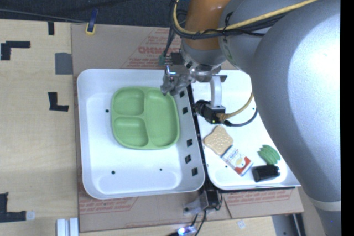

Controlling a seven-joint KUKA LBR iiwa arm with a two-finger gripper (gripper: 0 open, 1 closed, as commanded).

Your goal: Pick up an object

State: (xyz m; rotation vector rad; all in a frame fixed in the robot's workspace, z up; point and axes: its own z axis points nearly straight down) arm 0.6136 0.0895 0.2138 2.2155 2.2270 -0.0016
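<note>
The gripper (pixel 174 84) hangs over the wall between the two bins, at the upper right corner of a green divided plate (pixel 145 117) that lies in the left bin (pixel 94 135). In the right bin (pixel 243 96) lie a slice of toast (pixel 218 141), a small red-and-white packet (pixel 238 162), a green leafy piece (pixel 269 153) and a black block (pixel 266 173). None of these is between the fingers as far as this view shows. The arm's orange band (pixel 213 5) and grey body cover much of the right bin.
A black cable loops from the wrist to a small black fitting (pixel 206 112) above the toast. Brown cardboard (pixel 127 47) lies under both bins, on a wooden bench with black marks at the left. The divider wall carries several black bolts.
</note>
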